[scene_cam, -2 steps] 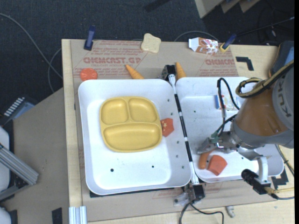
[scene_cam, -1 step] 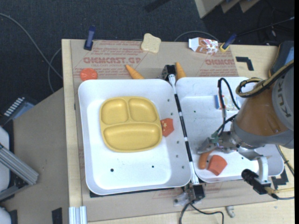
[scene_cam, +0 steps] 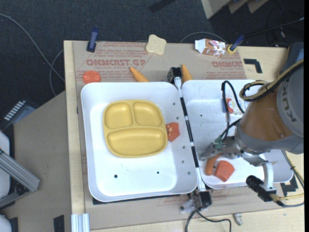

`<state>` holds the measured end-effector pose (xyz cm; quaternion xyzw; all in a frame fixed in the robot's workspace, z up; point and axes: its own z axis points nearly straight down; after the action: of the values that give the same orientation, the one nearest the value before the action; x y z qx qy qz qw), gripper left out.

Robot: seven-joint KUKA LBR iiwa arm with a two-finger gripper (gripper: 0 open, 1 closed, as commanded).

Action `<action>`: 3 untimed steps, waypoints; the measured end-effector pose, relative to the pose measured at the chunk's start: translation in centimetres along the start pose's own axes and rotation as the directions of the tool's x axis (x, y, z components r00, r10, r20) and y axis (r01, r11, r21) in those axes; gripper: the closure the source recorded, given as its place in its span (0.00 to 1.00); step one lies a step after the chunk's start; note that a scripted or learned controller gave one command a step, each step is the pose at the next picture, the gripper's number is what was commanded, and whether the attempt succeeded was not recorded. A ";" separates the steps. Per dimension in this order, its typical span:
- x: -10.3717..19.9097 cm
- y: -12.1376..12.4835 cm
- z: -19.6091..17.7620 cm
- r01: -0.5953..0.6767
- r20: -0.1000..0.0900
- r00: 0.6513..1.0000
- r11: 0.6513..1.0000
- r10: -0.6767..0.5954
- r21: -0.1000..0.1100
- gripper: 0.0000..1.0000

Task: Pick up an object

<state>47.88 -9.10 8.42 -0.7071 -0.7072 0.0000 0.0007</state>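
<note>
I hang low over the right shallow white bin [scene_cam: 212, 100], my gripper [scene_cam: 218, 151] just above an orange-red foam block [scene_cam: 224, 170] and a small orange carrot-shaped piece [scene_cam: 210, 166] beside it. I cannot tell how wide my jaws stand; nothing shows between them.

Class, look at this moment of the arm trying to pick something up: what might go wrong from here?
1. The gripper hangs low over the orange block and the carrot-like piece, which lie touching; it may nudge one while reaching for the other.
2. Both sit near the right bin's front rim, so a push may wedge them there.
3. Cables loop near the wrist and might snag.
</note>
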 end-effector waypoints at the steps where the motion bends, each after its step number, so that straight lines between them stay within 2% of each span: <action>1: -4.0 0.0 -2.8 -0.002 0.003 1.000 1.000 0.002 -0.002 0.00; 2: -10.8 2.1 -2.2 -0.002 0.004 1.000 1.000 0.002 -0.002 0.00; 3: -5.8 8.6 -0.1 0.001 0.001 1.000 1.000 -0.001 -0.004 0.00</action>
<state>56.52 -14.88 8.46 -0.7066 -0.7076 -0.0010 -0.0013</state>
